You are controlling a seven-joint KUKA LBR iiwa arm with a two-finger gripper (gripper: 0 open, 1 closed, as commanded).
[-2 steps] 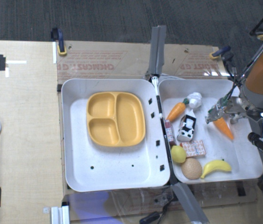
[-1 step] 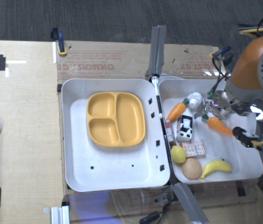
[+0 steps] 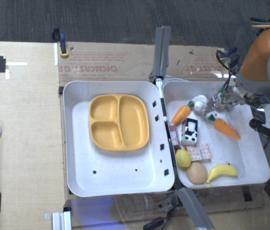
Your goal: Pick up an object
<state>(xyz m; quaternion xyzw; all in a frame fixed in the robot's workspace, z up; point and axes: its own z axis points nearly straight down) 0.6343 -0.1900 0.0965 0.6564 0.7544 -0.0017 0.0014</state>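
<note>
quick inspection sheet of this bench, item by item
surface: two white bins side by side on a wooden bench; left bin, right bin
job's things: right bin holds two carrots, banana, lemon, egg, cow toy, red-and-white packet
clutter: yellow divided plate in left bin
grippers: gripper low over the right bin's far side, by a white object; nothing seen between fingers
cables: wires near the arm's wrist
surroundings: dark floor; cardboard strip behind the bins
</note>
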